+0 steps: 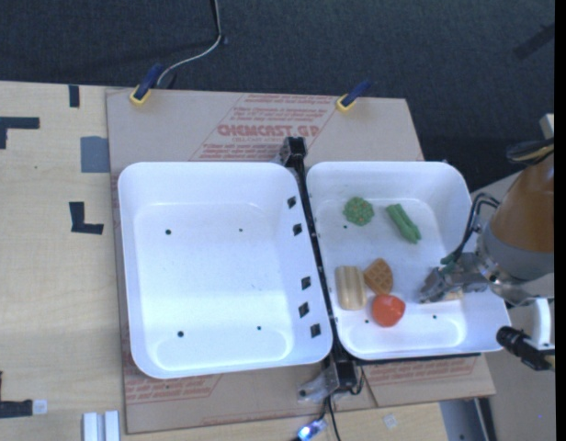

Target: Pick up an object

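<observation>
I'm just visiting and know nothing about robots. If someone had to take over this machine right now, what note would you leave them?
Gripper: low inside the right bin, near its right wall; I can't tell whether it holds anything.
Things, all in the right bin: a green broccoli piece and a green bean pod toward the far side; a pale bread roll, a brown waffle piece and a red tomato toward the near side, close together.
Left bin: beside it, not involved so far.
Done: the arm has reached into the bin.
Left: nothing visibly lifted yet; the pick is still to do.
</observation>
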Tool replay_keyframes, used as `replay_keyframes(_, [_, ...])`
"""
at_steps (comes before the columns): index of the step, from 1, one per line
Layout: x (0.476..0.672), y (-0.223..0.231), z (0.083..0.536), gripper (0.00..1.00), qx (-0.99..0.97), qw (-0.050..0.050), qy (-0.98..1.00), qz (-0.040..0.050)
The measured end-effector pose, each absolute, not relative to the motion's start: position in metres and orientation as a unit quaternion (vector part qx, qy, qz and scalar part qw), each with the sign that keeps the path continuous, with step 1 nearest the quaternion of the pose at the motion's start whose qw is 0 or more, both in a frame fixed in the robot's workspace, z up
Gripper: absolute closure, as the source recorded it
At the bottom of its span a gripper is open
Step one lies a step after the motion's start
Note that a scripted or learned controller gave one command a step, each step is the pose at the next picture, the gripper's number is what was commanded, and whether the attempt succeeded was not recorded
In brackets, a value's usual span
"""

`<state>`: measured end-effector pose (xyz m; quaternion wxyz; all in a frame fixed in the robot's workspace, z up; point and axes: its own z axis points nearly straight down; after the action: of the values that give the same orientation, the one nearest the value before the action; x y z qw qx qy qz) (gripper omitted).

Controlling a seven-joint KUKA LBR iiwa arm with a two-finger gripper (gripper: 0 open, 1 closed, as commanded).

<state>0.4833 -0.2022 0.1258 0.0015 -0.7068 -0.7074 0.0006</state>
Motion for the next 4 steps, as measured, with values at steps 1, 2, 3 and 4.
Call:
replay_keyframes(1, [0.559,-0.198,0.083,1.0,-0.706,-0.001,-0.709,-0.0002])
replay_keyframes(2, [0.642,-0.224,0.086,1.0,-0.706,-0.004,-0.709,-0.0013])
replay_keyframes(3, [0.668,-0.224,0.111,1.0,-0.706,0.002,-0.708,0.0024])
replay_keyframes(4, [0.666,-0.206,0.084,1.0,-0.707,0.004,-0.707,0.0053])
